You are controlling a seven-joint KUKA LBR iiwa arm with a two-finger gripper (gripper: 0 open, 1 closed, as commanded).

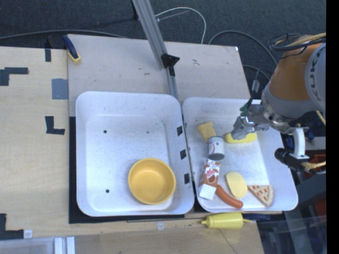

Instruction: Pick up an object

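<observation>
From my seat at the overhead camera, the only lettering I can spot is on the arm (pixel 296 78): part of a dark logo on its grey shell at the right edge, cut off by the frame. The small can (pixel 215 147) and the carton (pixel 210 174) carry printed labels, but they are too small and blurred for me to read.

The gripper (pixel 244 127) is down in the right bin (pixel 278 205), at its upper middle, right over a flat yellow piece (pixel 242 138) that lies against the bin floor. The piece pokes out just below and to the left of the gripper body, touching or nearly touching it. I cannot tell from this angle whether the jaws are open, closed or gripping that piece, since the wrist hides them.

Close to the left of it sits a yellow cheese-like wedge (pixel 206 130), with the can just below that. Further down lie the carton, tilted, a red sausage (pixel 229 197) beside its lower end, a pale yellow oval (pixel 236 184) and a pizza slice (pixel 261 193) near the bottom right corner. The can and wedge are the nearest neighbours, on the gripper's left.

The left bin (pixel 85 142) holds a yellow bowl (pixel 152 181), upright, at its lower right. On the bench in front of the right bin lies a yellow mustard bottle (pixel 224 220) on its side.
</observation>
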